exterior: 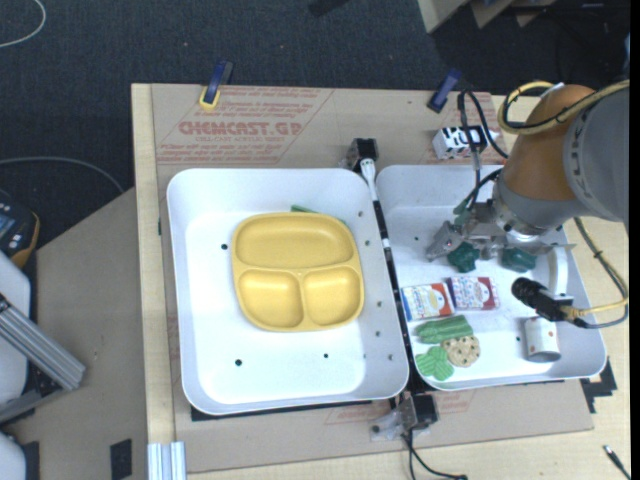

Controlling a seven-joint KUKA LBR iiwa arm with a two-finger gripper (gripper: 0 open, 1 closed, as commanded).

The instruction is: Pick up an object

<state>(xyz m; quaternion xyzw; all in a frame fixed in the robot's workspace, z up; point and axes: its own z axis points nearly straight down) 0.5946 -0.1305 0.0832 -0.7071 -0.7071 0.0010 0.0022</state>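
In the right white bin point(420, 183), pincer: the pincer point(478, 240) sits low under the grey arm with the orange band; the wrist covers it, and I cannot tell whether it is wide or narrow.
Just below the pincer, task's thing: a dark teal lump point(463, 258) lies on the bin floor at the pincer's lower edge; touching or apart cannot be made out.
To the pincer's right: a second teal piece point(517, 259), partly hidden by the wrist.
Nearer the camera than the pincer: two small red-and-white printed packets point(427, 299) point(472, 292) side by side, print too small to read.
Further below: a green ridged pickle-shaped toy point(443, 328), a round tan cookie point(461, 350) and a green leaf-shaped piece point(433, 365), overlapping.
Below right of the pincer: a short grey cylinder point(540, 341), its nature unclear.
Well left of the pincer: a yellow three-section plastic plate point(297, 268) in the left white bin point(200, 268).
Behind the plate's far rim: a green sliver point(303, 209), mostly hidden.
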